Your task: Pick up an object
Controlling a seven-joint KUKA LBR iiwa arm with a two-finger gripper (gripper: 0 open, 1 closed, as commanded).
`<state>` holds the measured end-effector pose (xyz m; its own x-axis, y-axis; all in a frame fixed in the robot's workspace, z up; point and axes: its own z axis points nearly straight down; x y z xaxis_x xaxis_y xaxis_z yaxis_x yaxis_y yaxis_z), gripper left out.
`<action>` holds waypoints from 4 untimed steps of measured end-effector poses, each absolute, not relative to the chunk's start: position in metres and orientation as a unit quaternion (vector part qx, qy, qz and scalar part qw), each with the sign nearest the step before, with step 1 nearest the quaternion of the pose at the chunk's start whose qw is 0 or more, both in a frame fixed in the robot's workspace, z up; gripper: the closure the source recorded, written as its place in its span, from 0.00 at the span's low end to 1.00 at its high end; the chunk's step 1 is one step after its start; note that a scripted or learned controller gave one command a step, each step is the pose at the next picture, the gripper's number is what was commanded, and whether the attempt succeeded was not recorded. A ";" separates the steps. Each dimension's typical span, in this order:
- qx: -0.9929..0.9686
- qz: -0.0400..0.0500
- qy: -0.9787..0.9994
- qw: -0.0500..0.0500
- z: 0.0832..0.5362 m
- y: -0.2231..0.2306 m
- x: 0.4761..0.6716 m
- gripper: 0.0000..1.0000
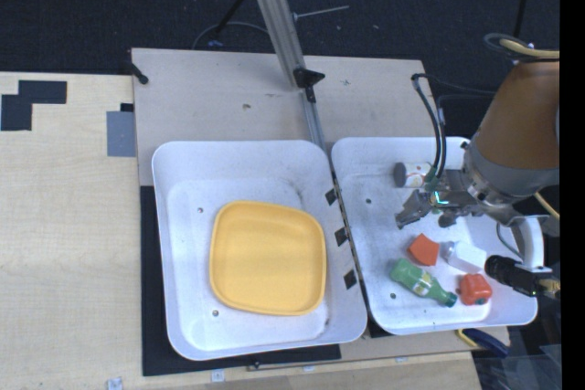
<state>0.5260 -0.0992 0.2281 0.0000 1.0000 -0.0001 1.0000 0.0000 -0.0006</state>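
Orange block (422,249) looked the likeliest thing to be picked. It lay in the right bin (375,228), toward the lower right of the frame, just below the tool (414,211). The tool hung over the middle of that bin and seemed clear of the block, though from where I stood I could not tell whether it was spread or pressed together; nothing showed as held in it.

Close by the block lay a green bottle (422,280) on its side, just below it, and a red lump (474,289) further right near the bin's lower edge. A small grey cylinder (399,172) sat in the upper part of the same bin. A yellow plate (268,257) lay flat in the left bin (183,196), well apart from all this.

I judged the block to be light and stiff, probably plastic or foam, with flat faces and no fragile part. Gripping it across two opposite flat sides, from above, seemed the safest hold. The bottle, being round and smooth, would more likely roll or slip out, and it lay near enough to be nudged.
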 end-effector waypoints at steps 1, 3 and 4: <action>-0.707 0.000 -0.707 0.000 0.228 -0.099 0.526 0.00; -0.707 0.002 -0.707 0.002 0.102 -0.098 0.522 0.00; -0.707 0.000 -0.707 -0.001 0.092 -0.098 0.523 0.00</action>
<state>0.5225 -0.0977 0.0920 0.0002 1.0000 -0.0006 1.0000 -0.0002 0.0012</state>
